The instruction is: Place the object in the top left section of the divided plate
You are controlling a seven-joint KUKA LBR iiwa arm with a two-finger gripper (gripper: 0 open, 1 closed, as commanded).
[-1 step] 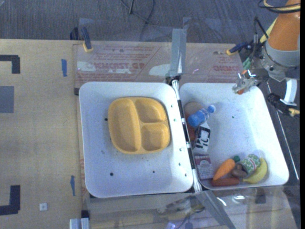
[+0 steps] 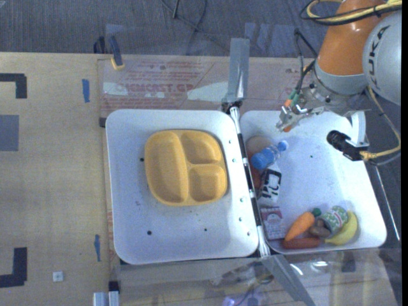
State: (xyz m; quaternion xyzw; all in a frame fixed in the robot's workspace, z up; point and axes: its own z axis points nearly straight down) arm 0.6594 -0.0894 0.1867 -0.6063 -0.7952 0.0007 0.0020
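The gripper (image 2: pixel 291 117) is hanging over the far left corner of the right bin (image 2: pixel 319 171), with nothing visibly held; whether it is open or closed I cannot tell, as it is showing too small and cluttered. The plate (image 2: pixel 148 164) is lying bare in the left bin (image 2: pixel 178 234), so the object is probably waiting among the right bin's clutter, though which piece is meant is not telling itself. Nearest the gripper are lying a bottle (image 2: pixel 264 158) and a brown lump (image 2: pixel 257 145), both pressing close to the wall between the bins, with a black-and-white pack (image 2: pixel 271 185) touching the bottle's lower end. That crowding is making the main risk: a descent there is likely striking the wall or nipping two things together, and the round bottle is apt to be rolling out of a loose grip. The carrot (image 2: pixel 298 225) and banana (image 2: pixel 344 229) are sitting bunched in the near corner, equally awkward. During carrying, a weak hold is risking a drop on the divider, and the plate's low ridges are letting a misplaced item settle in the wrong section.
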